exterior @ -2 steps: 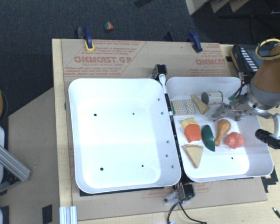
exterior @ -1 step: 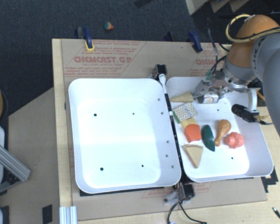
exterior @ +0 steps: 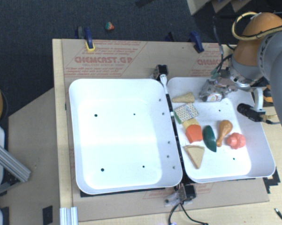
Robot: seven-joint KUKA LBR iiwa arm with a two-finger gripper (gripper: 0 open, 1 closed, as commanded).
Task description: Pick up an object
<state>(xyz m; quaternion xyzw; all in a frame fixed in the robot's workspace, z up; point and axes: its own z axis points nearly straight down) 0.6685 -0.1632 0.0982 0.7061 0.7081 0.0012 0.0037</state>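
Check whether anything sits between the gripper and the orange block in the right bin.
The gripper hangs over the far end of the right bin. On the straight line to the orange block lies the checkered piece, with the tan wedge just beside it. From above, nothing visible covers the block.

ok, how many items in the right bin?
7, possibly more under the gripper: beige wedge, checkered piece, orange block, green piece, drumstick, pink lump, tan wedge.
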